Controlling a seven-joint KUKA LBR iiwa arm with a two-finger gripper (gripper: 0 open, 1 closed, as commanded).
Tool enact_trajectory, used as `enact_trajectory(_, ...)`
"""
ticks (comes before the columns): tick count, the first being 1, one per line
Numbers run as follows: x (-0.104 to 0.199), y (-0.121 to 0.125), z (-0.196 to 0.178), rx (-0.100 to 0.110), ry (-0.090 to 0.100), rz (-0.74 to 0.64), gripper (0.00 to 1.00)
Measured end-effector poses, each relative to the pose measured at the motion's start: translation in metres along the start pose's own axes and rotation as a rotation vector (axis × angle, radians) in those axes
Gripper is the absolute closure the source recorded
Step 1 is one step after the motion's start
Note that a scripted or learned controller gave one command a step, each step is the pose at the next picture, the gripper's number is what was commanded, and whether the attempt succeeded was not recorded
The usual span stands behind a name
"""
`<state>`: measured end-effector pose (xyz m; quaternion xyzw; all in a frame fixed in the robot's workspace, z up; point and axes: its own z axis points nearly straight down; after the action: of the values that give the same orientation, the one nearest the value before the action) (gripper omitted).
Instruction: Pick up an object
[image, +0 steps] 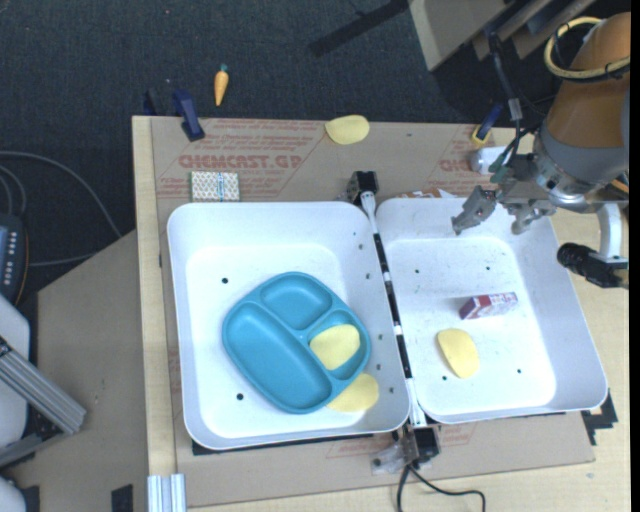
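Arm over the far edge of the right bin, nothing between its fingers.

Gripper (497, 212) hangs above the right bin (565, 345) at its far rim, 2 fingers spread, holding nothing. In that bin: a small maroon and white packet (488, 305) near the middle, and just in front of it a yellow oval piece (458, 352), the 2 apart. Left bin (195, 260) carries a blue divided plate (285, 341) with 1 yellow piece (335, 345) in a compartment; another yellow piece (354, 395) lies against the plate's near edge. Bins sit on a brown cardboard sheet (270, 155) with red printing; a yellow piece (347, 129) and a small patterned packet (215, 185) lie on it. Dark carpet (80, 70) beyond, with a small carrot-shaped toy (221, 85).
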<state>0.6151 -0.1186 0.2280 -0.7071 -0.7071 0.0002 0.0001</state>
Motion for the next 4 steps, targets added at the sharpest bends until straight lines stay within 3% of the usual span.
enact_trajectory(1, -0.003, -0.018, 0.070, 0.002, 0.001, 0.001, 0.00)
enact_trajectory(2, -0.004, -0.068, 0.082, 0.001, 0.001, 0.001, 0.00)
enact_trajectory(3, 0.020, -0.107, 0.144, 0.002, 0.001, 0.001, 0.00)
enact_trajectory(4, 0.020, -0.106, 0.134, -0.001, 0.001, 0.002, 1.00)
